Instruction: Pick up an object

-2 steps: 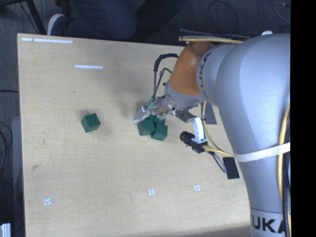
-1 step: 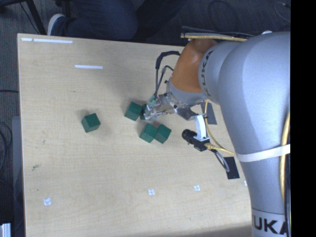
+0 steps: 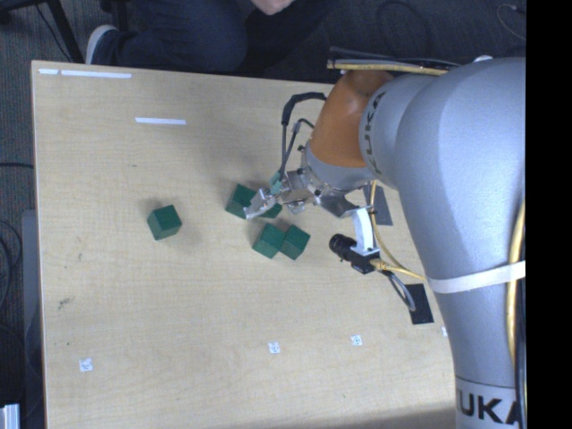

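We log a green block (image 3: 239,200) touching the claw (image 3: 265,205); whether the claw grips it, we cannot tell.

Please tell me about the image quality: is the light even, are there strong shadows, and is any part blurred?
Camera view: the light is soft and even over the pale wooden tabletop; the small green cubes cast only faint shadows; the large grey arm looks soft, being close to the lens; detail at the gripper is too blurred to read.
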`<action>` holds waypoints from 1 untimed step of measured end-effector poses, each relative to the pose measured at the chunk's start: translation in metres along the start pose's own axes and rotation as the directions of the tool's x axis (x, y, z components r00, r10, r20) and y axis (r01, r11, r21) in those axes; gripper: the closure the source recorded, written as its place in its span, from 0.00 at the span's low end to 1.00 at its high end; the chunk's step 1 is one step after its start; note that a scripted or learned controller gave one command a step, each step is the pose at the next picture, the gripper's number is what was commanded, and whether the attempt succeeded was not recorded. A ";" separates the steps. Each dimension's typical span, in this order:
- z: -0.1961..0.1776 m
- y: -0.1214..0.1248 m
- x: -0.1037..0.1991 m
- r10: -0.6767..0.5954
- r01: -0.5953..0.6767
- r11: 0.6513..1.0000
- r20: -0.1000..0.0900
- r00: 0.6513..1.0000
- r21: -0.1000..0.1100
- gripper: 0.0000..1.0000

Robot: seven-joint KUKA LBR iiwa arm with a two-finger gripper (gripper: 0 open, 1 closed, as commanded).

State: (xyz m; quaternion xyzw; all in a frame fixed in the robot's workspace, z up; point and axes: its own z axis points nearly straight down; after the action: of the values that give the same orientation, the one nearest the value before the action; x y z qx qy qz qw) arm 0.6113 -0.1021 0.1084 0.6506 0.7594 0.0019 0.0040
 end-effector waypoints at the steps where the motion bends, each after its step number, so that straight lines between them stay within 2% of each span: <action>1: -0.010 0.000 0.000 -0.004 0.004 1.000 0.000 1.000 0.001 1.00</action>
State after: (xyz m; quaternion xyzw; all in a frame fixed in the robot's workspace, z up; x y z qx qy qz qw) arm 0.6116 -0.1016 0.1186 0.6493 0.7605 0.0018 0.0036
